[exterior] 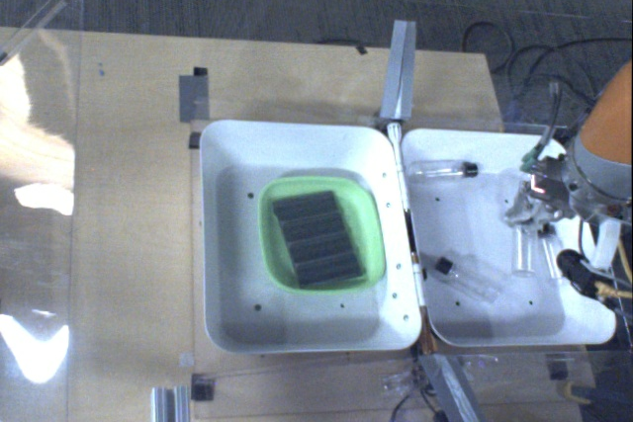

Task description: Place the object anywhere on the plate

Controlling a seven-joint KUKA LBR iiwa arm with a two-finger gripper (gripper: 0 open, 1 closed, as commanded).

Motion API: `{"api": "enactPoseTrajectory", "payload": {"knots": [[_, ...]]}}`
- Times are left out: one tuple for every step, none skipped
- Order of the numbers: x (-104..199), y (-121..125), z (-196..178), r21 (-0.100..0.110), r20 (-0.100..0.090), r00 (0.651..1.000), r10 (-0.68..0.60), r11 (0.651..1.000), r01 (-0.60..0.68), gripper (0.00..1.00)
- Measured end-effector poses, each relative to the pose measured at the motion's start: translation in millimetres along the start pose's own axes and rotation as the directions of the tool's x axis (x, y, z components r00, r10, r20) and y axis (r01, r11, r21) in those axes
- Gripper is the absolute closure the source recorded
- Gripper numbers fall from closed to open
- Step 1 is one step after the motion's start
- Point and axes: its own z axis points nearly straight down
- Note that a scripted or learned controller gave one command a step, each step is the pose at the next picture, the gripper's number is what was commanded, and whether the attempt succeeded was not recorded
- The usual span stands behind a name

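Tabletop (119, 212): pale wood surface, strong glare along its left part; carries two shallow white bins side by side.
Left bin (223, 311): white, rounded corners; holds the plate near its middle.
Plate (269, 212): light green, squarish with rounded corners, lying flat on the left bin's floor.
Dark block (316, 238): dark grey, ribbed in several bars, rectangular; rests on the plate, turned a little off the plate's edges and covering most of its centre.
Right bin (495, 326): white; touches the left bin along the shared middle edge.
Upper tube (443, 171): clear, with a dark cap at its right end; lies near the right bin's upper left corner.
Lower tube (467, 277): clear, dark cap at its left end; lies slantwise on the right bin's floor, well apart from the upper tube.
Arm (608, 138): grey with an orange band; enters from the right, above the right bin.
End effector (534, 212): low over the right bin's right half; whether it is apart or together cannot be told from this view.
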Motion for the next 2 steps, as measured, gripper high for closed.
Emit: {"api": "enactPoseTrajectory", "payload": {"knots": [[65,-57,12,0.004,-0.002,0.992,-0.122,0.992,0.122,1.00],[151,-59,11,0.001,-0.002,0.990,-0.139,0.990,0.139,1.00]]}}
